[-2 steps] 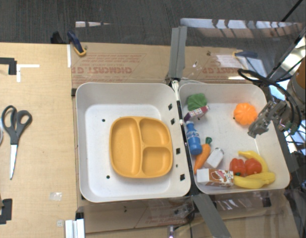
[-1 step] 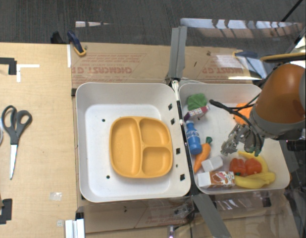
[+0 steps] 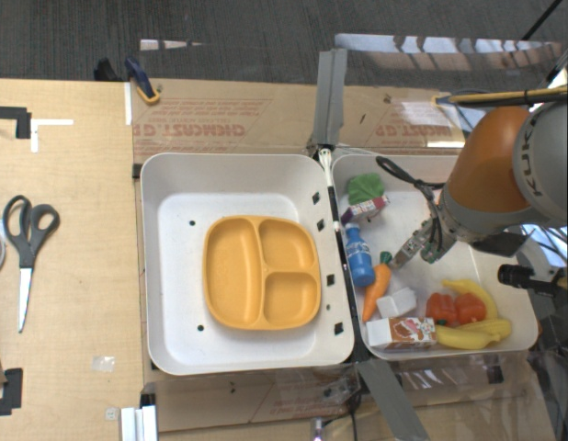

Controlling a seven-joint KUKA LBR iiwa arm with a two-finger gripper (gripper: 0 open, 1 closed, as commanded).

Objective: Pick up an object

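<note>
The arm reaches in from the right over the right bin, with its gripper low above the bin's middle. Whether the jaws are released or clenched cannot be told at this size, and no object is seen between them. The carrot lies just left and near of the gripper, its green top close beside the gripper tip; contact between them cannot be confirmed. The blue bottle lies left of the gripper, along the bin's left wall. The green object and a small red-and-white item lie at the far left of that bin, apart from the gripper. A white block and a carton lie near the carrot's lower end. The red pieces and the banana lie right and near of the gripper. The left bin holds 1 yellow tray with 3 compartments. Scissors lie on the bench, far left.
</note>
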